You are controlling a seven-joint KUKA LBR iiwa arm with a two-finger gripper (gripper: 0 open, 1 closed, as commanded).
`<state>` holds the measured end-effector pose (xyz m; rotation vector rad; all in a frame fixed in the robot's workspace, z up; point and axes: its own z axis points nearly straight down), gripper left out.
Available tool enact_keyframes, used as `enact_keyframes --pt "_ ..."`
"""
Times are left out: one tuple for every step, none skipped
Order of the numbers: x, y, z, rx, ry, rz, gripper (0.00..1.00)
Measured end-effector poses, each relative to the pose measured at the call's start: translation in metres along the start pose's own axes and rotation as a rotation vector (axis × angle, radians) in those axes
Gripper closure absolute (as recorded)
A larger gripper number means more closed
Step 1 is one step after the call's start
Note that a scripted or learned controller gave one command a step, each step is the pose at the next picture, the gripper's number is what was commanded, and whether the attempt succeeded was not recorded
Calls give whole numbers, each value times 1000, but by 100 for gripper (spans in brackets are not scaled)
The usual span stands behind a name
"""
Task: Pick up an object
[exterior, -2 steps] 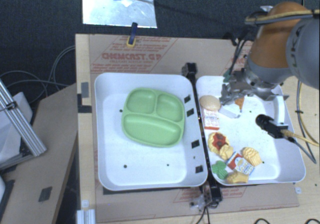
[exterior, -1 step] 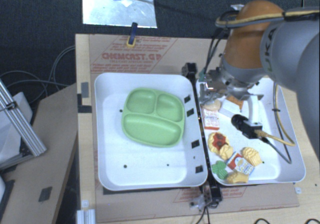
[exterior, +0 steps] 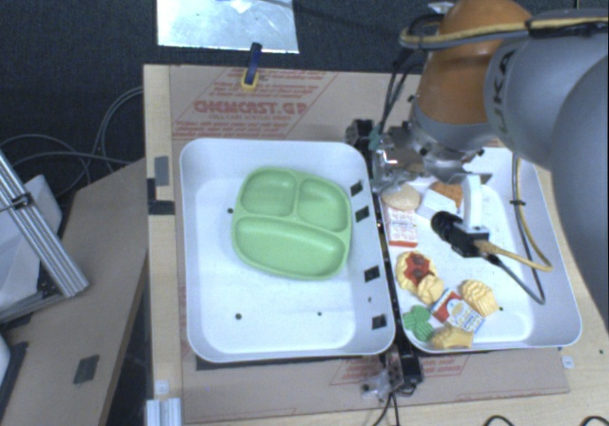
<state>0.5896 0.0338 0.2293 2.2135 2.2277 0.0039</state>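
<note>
Since the task names no particular object, any of the small toy foods in the right bin would serve, and they lie loose as if tipped in. Nearest the camera sit a green piece, a red-and-white packet and a yellow crinkled piece, crowded together toward the bin's near rim. Just beyond them lies a red, pizza-like piece, then a white sachet close by the wall next to the left bin. Farther still rests a pale bun-shaped piece, and the gripper hangs just over it near the bin's far left corner, so that piece looks the likeliest target. The wrist hides the jaws, so I cannot tell whether they stand wide or narrow, nor whether anything is caught. The left bin carries a green divided plate, large and flat and a poor fit for a pinch, which may be why the arm works the other side. Both bins sit on a printed cardboard sheet laid on the desk.
</note>
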Motion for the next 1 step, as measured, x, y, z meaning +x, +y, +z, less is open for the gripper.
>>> enact_keyframes --pt "-2 -2 4 1 -1 4 100"
